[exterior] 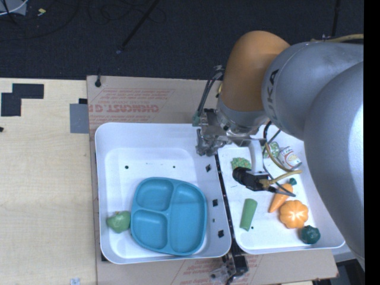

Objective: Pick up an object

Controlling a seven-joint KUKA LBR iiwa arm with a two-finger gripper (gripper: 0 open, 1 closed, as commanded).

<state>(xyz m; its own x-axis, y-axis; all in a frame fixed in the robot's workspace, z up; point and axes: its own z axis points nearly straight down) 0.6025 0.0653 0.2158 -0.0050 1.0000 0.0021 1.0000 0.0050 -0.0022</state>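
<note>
Red block lettering is printed on the brown cardboard sheet (148,103) lying under the two bins, just beyond the far rim of the left bin (148,129); it stands upside down to the camera and is too blurred to spell out with certainty; more red print shows on the cardboard at the near edge, unreadable; dark letters on the grey arm (274,85) cannot be made out.

A pale wooden bench (41,189) carries a brown printed cardboard sheet (142,100). Two shallow white plastic bins, left (113,153) and right (323,239), sit side by side on that sheet.
</note>
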